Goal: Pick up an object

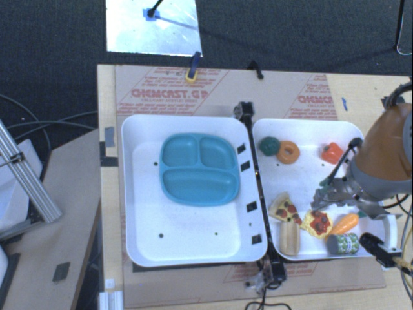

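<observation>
Tool [324, 197] hangs low in the right bin [303, 131], just above the pizza slice [318, 223] and carrot [344, 224]. Can't tell how it's set.

Left bin [139, 192]: a blue divided plate [199, 170]. Right bin [303, 131], measured from the pizza slice [318, 223]: claw [321, 197] just above, carrot [344, 223] touching right, hot dog [290, 236] left, can [343, 244] below right, doughnut [288, 152] far above.
</observation>
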Robot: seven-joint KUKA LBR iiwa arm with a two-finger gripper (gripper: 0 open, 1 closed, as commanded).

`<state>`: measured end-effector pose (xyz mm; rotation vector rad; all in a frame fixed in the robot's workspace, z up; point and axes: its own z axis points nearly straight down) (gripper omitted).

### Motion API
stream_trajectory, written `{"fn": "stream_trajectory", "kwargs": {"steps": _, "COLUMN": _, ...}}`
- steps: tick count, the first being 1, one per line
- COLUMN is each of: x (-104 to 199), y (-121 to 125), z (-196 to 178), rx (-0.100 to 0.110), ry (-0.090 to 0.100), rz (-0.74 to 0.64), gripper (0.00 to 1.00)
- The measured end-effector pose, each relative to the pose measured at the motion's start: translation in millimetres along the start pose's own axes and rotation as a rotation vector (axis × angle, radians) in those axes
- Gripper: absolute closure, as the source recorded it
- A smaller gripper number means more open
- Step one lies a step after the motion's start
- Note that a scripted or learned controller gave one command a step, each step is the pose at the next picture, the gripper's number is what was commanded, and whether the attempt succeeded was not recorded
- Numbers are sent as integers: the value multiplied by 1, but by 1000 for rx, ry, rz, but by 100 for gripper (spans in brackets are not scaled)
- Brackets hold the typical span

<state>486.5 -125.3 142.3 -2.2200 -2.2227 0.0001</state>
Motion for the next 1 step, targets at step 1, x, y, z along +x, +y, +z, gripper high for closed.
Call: {"fn": "stream_trajectory", "kwargs": {"steps": 1, "x": -9, "y": 0, "z": 12, "rx": 1, "ry": 0, "rz": 0, "gripper": 100}}
